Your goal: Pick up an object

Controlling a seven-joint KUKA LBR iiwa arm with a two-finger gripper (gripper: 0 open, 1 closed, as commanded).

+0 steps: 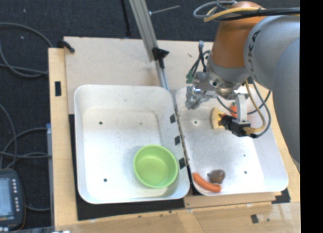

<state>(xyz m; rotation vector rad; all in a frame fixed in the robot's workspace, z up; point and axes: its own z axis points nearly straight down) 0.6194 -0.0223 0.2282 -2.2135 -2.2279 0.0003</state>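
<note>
The gripper (193, 97) sits over the right bin's (262, 169) far left corner; finger state cannot be determined. The objects lie at the near edge: an orange carrot-shaped piece (206, 182) touching a brown lump (217, 176). A green bowl (155, 166) occupies the left bin (101, 121)

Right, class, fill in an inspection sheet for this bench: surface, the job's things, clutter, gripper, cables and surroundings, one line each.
Surface: wooden bench bearing a left bin and a right bin, both white and lightly speckled.
Job's things: green bowl upright in the left bin's near right corner; orange carrot-like piece and brown lump at the right bin's near edge; pale yellow piece near the arm.
Clutter: nothing seen.
Gripper: gripper above the right bin's far left corner, nothing seen between its fingers.
Cables: looped wires at the wrist; loose cables on the floor.
Surroundings: dark carpet, metal pole.
</note>
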